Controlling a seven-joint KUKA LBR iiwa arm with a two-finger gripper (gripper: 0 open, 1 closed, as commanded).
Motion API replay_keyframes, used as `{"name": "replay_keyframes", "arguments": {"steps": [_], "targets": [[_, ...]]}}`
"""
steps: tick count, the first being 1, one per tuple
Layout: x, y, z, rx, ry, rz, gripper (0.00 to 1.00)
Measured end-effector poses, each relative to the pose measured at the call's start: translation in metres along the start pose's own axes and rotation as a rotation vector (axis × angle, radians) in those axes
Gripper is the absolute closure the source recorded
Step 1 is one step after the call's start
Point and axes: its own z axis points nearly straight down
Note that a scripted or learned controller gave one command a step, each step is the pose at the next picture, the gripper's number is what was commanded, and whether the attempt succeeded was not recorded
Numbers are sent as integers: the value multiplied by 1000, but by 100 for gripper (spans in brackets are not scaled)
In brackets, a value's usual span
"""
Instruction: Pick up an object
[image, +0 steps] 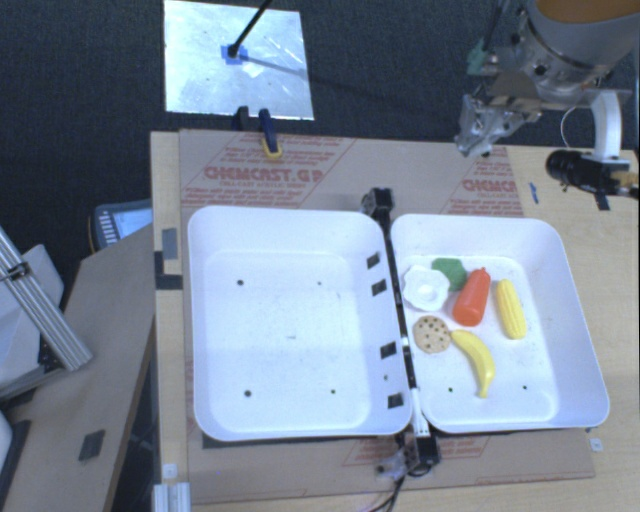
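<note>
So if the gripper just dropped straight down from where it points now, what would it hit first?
Probably the brown board behind the right bin, not the toys. The gripper hangs beyond the bin's far rim, though depth is hard to judge from this slanted view.

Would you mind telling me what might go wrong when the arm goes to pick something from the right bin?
1. The toys lie crowded: the fried egg, green piece, carrot, corn, cookie and banana sit close together, so the pincer could nudge or catch a neighbour.
2. The egg and cookie look flat and lie near the bin's left wall, so a grasp may slip.
</note>
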Motion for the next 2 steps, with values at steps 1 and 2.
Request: {"name": "replay_keyframes", "arguments": {"steps": [1, 2], "targets": [[-18, -3, 11, 7, 0, 6, 100], [-32, -4, 32, 7, 0, 6, 100]]}}
